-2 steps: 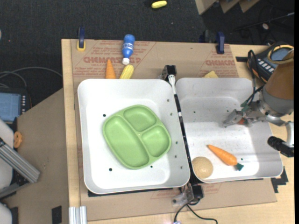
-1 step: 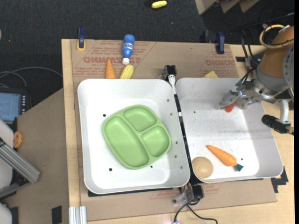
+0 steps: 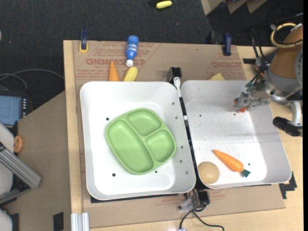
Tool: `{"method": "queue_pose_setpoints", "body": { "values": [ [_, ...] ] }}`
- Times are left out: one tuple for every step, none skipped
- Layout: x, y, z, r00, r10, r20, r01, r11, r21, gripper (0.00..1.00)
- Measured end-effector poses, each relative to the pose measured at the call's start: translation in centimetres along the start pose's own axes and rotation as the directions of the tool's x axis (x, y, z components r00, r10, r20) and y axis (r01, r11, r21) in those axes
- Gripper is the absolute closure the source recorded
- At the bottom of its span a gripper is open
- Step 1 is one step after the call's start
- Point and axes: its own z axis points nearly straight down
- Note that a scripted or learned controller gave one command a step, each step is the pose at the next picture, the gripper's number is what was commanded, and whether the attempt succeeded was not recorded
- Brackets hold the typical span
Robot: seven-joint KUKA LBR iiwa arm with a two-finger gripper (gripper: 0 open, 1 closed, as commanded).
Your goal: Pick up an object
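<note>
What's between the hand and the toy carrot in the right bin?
Nothing: in the camera view, bare white floor of the right bin separates the hand from the toy carrot.

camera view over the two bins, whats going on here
A grey robot arm reaches in from the right, its gripper low over the upper part of the right bin. Nothing can be seen between its fingers. A toy carrot and a round tan ball lie near that bin's front edge, well away from the gripper. The left bin holds a green divided plate. A small bottle and a few other toys lie on the cardboard behind the bins.
</note>
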Motion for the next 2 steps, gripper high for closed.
{"method": "queue_pose_setpoints", "body": {
  "values": [
    [7.8,-6.8,1.2,1.000,0.003,-0.003,-0.003,1.000,0.008,1.00],
    [16.1,-1.4,-9.6,1.000,-0.005,-0.001,0.005,1.000,-0.012,1.00]
  ]
}}
